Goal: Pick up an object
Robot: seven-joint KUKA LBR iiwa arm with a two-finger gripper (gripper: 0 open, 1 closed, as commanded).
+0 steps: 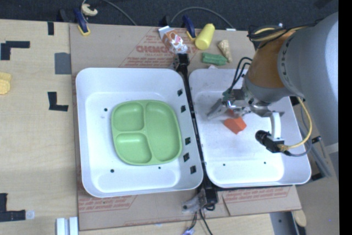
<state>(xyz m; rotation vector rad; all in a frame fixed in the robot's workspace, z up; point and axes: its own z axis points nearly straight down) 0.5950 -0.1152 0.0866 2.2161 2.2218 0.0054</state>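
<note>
Gripper (224, 109): positioned low over the right bin (250, 173), in its upper-middle area, reaching in from the right. Metal parts point toward the bin's left side. Whether it is released or clenched cannot be told from this angle; nothing is visibly held in it.

Task object: a small orange block (236, 125) lies on the right bin's floor, just beside and below the gripper, apparently touching or nearly touching the gripper body. Contact cannot be confirmed.

Handling, as judged: the block looks rigid, light and blunt-edged, probably plastic or foam. Breakage is unlikely. Smooth faces could slip under a shallow pinch, and a piece this light would skid if nudged sideways. The sound hold appears to be across two opposite flat faces, approached from above and centred on the body, not on a corner.

Edges and room: the block sits well apart from all four bin walls, with bare white floor below and to the left. The divider between the bins (190, 113) lies to the left, near the gripper tip. A black cable fitting (268, 140) hangs to the right of the block, trailing a yellow cable.

Further out: the left bin (93, 118) carries a green sectioned plate (146, 132). On the worktop (33, 135) beyond the bins lie a yellow item (204, 36) and a green item (213, 59).
</note>
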